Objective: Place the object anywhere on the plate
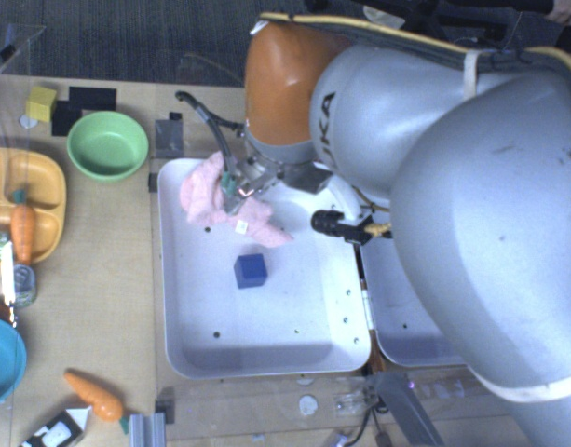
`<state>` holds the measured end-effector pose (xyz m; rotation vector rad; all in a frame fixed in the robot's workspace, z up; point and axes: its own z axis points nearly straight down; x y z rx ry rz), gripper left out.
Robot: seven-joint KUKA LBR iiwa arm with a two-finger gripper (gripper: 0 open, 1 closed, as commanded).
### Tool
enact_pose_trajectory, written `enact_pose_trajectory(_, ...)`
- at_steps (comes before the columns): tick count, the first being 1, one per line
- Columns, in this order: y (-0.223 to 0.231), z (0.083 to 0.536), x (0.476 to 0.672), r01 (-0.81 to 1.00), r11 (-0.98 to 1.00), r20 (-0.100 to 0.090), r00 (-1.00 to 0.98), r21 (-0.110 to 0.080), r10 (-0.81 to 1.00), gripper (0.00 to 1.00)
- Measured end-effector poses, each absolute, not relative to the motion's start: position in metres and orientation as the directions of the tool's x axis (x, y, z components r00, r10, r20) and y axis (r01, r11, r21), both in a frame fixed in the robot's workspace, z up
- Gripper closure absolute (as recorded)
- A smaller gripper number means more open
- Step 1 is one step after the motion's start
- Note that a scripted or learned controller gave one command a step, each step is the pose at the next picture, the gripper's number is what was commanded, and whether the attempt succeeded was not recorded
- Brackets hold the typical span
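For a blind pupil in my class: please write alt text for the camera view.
A grey arm's end effector rests on a pink cloth in the left white bin, near a blue cube. A green bowl sits outside.

One fixed cam above bench, slanted down on bins.

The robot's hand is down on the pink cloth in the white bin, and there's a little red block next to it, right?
Almost. The block is blue, not red; the camera view shows it lying in the left white bin, just below the pink cloth. The rest holds: the hand is down at the pink cloth in that bin.
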<state>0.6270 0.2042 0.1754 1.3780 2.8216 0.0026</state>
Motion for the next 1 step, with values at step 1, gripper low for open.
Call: enact_pose_trajectory(1,0.2293,0.1824,0.5807,0.637,0.771,0.000,-0.771,0.001,0.637,1.00)
